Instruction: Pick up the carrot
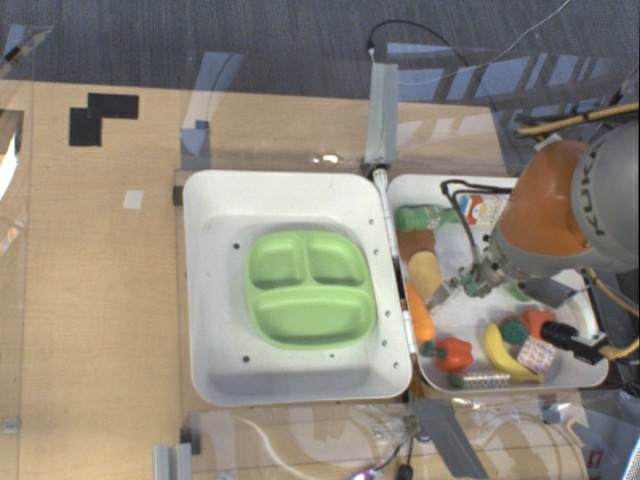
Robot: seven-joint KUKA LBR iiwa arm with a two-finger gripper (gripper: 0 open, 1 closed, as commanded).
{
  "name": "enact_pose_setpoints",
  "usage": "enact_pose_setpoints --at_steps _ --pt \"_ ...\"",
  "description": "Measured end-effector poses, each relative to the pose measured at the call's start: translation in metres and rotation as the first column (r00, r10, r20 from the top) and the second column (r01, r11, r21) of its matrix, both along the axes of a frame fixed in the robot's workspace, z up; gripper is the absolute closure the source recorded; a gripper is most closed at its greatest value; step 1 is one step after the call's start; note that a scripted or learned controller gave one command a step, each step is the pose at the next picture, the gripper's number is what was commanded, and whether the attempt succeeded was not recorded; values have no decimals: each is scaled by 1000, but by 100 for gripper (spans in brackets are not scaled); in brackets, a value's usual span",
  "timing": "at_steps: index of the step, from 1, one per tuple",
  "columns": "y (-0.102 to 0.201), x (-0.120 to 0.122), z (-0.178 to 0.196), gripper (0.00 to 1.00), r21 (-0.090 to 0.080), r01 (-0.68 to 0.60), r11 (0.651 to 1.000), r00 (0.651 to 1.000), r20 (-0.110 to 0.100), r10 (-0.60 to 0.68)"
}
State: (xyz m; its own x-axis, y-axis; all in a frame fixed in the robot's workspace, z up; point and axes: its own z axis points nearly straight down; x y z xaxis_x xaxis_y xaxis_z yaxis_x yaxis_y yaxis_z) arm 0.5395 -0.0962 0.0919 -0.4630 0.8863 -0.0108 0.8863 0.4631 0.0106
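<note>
carrot (420, 320) below-left of gripper (470, 282), apart

The carrot (421, 317) lies against the left wall of the right bin (428, 376), blocking approach from that side. A potato (425, 272) stands just above it and a red pepper (453, 352) just below. White bin floor lies open to its right. The claw (470, 281) hangs near the potato. The banana (505, 353) sits farther right.
</note>
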Motion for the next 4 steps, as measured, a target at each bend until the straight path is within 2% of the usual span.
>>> enact_pose_setpoints --at_steps 1,2,3,4 --pt "1 -6 0 0 0 30 1000 1000 10 -30" --pt "2 -20 0 0 3 132 991 991 12 -132" --pt "2 -43 2 0 -4 -16 1000 1000 19 16" --pt "2 -43 2 0 -5 -15 1000 1000 19 15"
